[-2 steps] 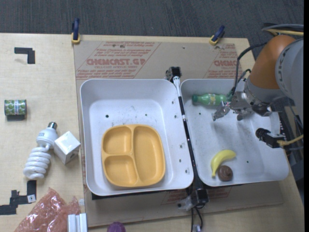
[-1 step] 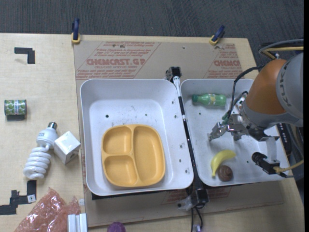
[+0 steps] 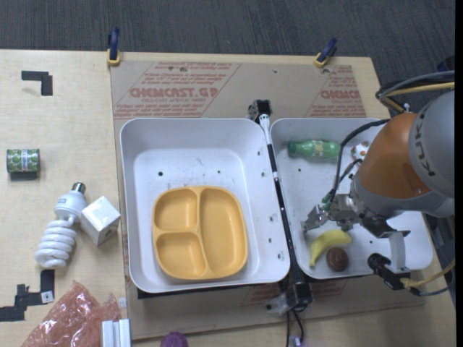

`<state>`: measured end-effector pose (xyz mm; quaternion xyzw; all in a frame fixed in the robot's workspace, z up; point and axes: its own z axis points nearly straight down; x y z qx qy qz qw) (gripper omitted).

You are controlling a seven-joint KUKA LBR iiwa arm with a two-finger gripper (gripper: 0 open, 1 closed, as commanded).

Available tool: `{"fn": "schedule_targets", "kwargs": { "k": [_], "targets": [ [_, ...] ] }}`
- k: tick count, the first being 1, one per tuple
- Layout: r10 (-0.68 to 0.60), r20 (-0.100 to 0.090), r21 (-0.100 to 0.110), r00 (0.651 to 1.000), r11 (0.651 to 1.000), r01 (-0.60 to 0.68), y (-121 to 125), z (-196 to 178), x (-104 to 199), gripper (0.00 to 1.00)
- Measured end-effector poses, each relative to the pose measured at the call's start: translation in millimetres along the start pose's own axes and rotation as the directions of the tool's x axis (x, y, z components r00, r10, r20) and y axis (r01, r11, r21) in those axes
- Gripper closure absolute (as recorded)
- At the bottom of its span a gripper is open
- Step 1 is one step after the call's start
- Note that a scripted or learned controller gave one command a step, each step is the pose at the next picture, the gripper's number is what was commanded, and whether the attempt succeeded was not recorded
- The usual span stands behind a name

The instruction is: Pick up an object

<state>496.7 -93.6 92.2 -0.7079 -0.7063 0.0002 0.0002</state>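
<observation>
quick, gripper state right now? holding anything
Gripper: in the right bin, just above the banana; whether it is open or closed cannot be told, and nothing shows between its fingers.

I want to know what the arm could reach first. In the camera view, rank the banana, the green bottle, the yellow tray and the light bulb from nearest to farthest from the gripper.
From the gripper:
1. Banana, just below it in the right bin.
2. Green bottle, at the far end of the same bin.
3. Yellow tray, in the left bin.
4. Light bulb, out on the bench, left of both bins.
</observation>
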Motion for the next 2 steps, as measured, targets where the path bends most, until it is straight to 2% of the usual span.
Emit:
{"fn": "schedule_targets", "kwargs": {
  "k": [1, 2],
  "targets": [
    [0.002, 0.001, -0.003, 1.0, 1.0, -0.002, 1.4, -9.9, -0.8, 1.0],
    [-0.005, 0.001, -0.001, 1.0, 1.0, 0.005, 83.3, -100.2, 46.6, 1.0]
  ]
}}
